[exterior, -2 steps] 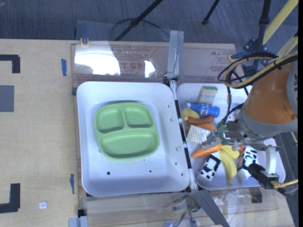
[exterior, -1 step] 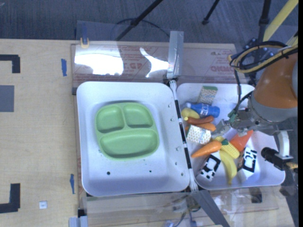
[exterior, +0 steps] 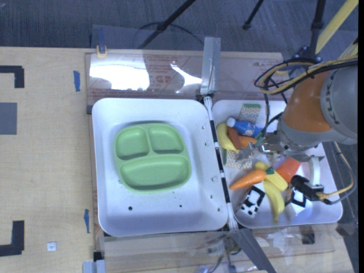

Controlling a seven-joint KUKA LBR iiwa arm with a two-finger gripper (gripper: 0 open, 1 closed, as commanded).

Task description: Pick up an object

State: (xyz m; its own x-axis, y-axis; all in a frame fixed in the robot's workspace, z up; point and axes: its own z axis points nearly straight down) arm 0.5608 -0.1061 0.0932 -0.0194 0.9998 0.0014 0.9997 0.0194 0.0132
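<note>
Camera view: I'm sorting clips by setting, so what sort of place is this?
Probably a robotics lab test bench, not a kitchen. Two white bins sit side by side on a wooden bench, one holding a green divided plate, the other toy food such as a carrot, with stand legs behind.

Toy carrot (exterior: pixel 248 179), banana (exterior: pixel 275 194) and other small items crowd the right bin (exterior: pixel 333 209).

The wooden bench (exterior: pixel 40 169) carries two shallow white bins side by side, the left bin (exterior: pixel 108 209) and the right bin (exterior: pixel 330 212), touching along their inner edges.
</note>
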